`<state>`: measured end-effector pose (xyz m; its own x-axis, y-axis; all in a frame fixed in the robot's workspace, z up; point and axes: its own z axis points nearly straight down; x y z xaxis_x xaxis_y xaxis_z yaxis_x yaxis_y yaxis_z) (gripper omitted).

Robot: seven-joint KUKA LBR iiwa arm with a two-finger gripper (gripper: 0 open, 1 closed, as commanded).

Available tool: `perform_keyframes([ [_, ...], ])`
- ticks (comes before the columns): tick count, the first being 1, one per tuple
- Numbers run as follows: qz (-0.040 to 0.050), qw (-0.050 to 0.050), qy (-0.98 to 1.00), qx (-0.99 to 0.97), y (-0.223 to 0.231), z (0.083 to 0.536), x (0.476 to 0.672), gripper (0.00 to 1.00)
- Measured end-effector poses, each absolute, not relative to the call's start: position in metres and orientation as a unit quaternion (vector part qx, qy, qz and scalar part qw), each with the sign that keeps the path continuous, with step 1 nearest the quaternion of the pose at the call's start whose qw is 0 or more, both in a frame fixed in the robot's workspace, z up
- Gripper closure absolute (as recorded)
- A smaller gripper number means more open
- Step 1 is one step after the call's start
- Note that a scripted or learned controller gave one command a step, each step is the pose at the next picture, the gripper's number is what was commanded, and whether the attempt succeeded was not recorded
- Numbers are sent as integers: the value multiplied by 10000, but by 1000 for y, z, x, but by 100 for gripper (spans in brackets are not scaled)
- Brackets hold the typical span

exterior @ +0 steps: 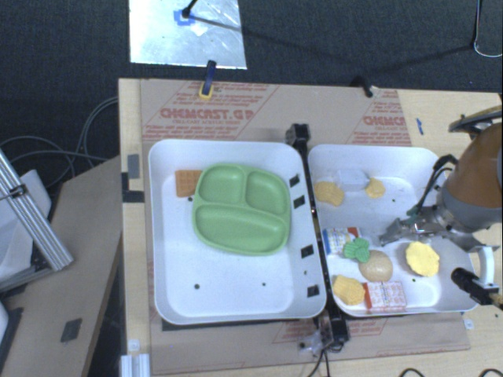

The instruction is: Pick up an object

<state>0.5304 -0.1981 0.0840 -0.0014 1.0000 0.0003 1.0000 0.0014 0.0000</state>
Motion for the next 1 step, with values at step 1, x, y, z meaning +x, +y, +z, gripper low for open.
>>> perform_keyframes([
  [1,-11,-13,-7075,-7067,-198,96,531,100],
])
